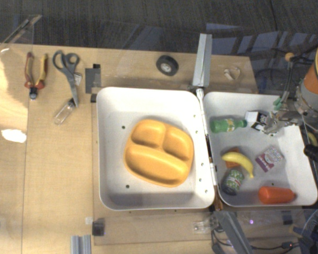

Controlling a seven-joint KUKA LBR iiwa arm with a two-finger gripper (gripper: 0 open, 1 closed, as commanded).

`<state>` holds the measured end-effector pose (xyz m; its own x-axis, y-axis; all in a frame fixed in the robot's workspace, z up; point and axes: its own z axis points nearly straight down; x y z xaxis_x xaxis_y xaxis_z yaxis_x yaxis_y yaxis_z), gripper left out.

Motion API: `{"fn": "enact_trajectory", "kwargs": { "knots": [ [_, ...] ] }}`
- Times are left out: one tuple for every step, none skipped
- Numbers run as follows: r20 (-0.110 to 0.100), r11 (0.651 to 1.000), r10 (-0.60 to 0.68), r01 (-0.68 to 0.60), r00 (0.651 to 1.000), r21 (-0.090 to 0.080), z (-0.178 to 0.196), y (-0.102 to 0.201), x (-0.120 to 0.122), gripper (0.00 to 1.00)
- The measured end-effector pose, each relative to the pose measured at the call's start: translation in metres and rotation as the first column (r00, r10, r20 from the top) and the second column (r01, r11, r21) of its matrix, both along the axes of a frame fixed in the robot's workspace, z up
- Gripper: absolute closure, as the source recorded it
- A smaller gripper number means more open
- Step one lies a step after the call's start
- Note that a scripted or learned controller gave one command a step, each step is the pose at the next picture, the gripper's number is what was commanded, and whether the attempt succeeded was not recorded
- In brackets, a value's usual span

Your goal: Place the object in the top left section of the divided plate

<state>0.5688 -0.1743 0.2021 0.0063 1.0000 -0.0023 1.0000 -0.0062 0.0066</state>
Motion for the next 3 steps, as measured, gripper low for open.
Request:
{"fn": "enact_trajectory", "kwargs": {
  "knots": [
    [-0.001,0.999,0.048,-0.048,0.999,0.0,0.045,0.036,0.088,1.0],
    [-0.003,0.999,0.048,-0.048,0.999,0.001,-0.039,-0.031,0.059,1.0],
    [0.0,0.988,0.157,-0.157,0.988,0.0,-0.023,-0.031,-0.012,1.0]
  ]
}}
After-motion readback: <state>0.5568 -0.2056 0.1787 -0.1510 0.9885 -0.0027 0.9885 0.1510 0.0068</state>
